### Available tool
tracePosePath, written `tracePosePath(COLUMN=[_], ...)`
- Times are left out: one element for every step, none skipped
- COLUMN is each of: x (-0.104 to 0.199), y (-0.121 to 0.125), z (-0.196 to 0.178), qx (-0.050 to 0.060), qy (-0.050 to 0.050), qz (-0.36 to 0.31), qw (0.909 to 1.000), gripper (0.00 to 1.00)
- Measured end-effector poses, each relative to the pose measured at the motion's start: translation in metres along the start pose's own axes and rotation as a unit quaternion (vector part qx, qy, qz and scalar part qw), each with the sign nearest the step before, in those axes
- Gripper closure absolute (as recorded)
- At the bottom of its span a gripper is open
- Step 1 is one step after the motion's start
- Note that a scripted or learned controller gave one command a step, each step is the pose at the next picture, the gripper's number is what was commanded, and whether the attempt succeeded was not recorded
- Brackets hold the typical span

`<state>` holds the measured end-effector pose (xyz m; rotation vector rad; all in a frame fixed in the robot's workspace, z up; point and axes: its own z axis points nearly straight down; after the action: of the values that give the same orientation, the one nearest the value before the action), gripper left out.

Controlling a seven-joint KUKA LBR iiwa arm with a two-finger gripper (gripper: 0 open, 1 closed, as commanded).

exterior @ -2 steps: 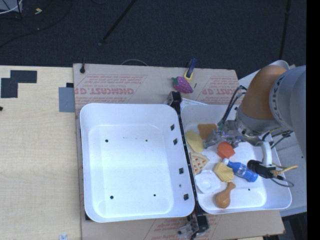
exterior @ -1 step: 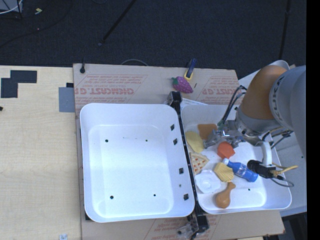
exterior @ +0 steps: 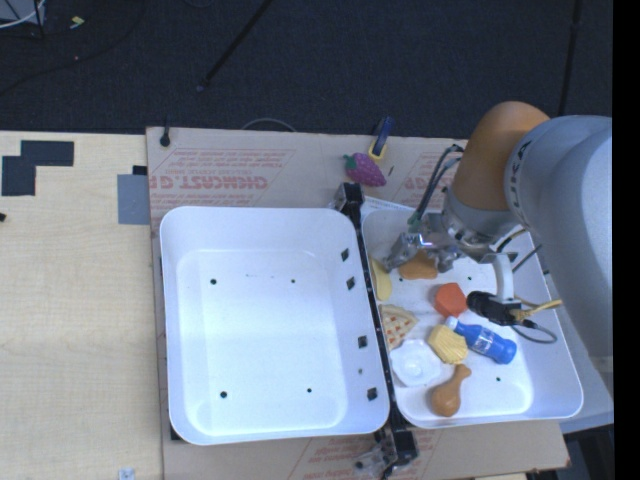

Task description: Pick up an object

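Pincer (exterior: 415, 251) over brown toy (exterior: 420, 266).

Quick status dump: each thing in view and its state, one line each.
gripper: low in the right bin, over a brown piece; grasp unclear
right bin: holds the toys
left bin: sits beside the right bin
blue bottle: lying on its side
drumstick: lying flat near the front wall
red block: resting on the bin floor
purple grapes: outside the bins, on cardboard
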<state>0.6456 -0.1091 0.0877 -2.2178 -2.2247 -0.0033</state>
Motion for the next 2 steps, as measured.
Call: tracePosePath(x=[0.022, 0.024], y=[-0.002, -0.057], z=[-0.001, -0.001], qx=[0.001, 0.001], qy=[-0.006, -0.004], qz=[0.002, 0.004], qw=[1.0000, 1.0000], gripper=[0.00, 0.00])
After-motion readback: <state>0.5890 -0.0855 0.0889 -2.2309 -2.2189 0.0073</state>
